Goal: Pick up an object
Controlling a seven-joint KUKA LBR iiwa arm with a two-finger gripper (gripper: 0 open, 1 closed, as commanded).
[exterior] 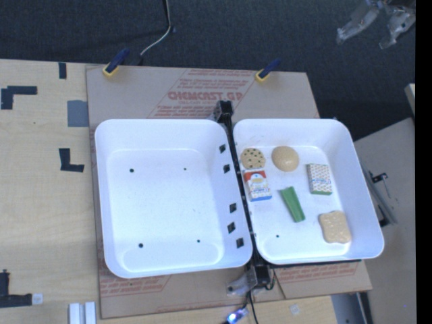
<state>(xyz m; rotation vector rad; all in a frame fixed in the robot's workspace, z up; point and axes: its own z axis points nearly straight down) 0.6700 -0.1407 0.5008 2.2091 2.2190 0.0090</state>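
The right bin (347,140) holds several small items: a speckled cookie (252,157), a round tan bun (285,158), a red and white box (257,185), a green block (292,204), a patterned green box (319,179) and a tan biscuit (335,226). My gripper (370,32) hangs high at the top right, over the dark floor beyond the bin's far right corner. Its fingers are spread open with nothing between them, well away from all the items.
The left bin (111,181) sits beside the right one on a cardboard sheet (202,93). Two clamps (116,61) (268,68) hold the sheet's far edge. A cable (162,25) runs off at the top. A black divider clip row (233,181) joins the bins.
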